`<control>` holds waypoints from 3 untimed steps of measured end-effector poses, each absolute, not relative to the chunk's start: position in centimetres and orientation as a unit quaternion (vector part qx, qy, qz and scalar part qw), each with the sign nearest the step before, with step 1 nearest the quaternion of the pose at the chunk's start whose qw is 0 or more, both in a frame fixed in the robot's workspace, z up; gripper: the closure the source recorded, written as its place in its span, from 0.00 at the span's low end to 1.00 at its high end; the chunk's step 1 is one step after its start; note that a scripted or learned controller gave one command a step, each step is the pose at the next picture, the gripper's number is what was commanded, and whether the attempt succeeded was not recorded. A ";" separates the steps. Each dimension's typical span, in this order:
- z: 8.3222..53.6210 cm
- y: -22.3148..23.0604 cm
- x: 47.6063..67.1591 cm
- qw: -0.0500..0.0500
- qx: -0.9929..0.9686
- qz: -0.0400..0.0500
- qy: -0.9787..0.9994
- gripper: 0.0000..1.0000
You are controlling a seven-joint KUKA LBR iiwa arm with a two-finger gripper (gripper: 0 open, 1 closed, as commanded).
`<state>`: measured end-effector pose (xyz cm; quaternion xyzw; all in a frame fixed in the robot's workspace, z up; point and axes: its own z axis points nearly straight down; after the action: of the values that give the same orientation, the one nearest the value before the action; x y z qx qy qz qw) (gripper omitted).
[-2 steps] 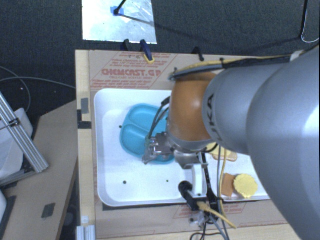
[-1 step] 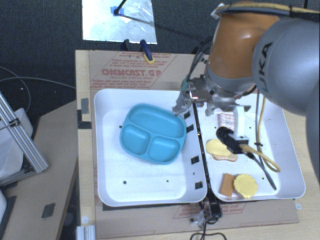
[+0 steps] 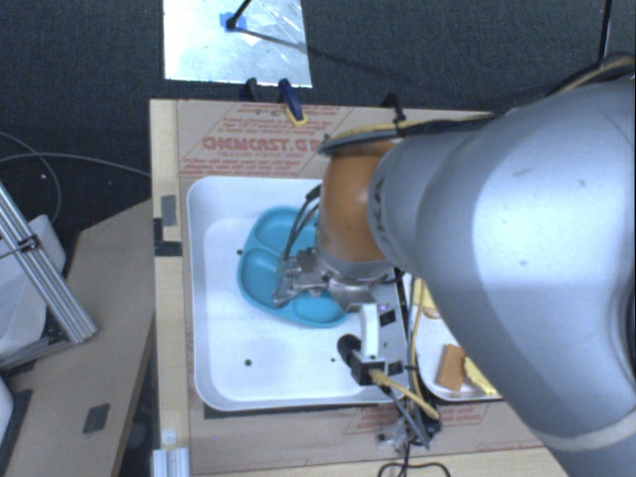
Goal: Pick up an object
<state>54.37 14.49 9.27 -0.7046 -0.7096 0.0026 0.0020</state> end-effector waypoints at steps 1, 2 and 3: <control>8.8 13.8 59.4 0.006 -0.706 0.005 -0.708 0.00; 22.3 22.2 62.2 -0.003 -0.703 -0.010 -0.711 0.00; 11.0 20.7 57.5 -0.001 -0.706 -0.005 -0.709 0.00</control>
<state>57.52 20.70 11.05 -0.7056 -0.7086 -0.0046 -0.0013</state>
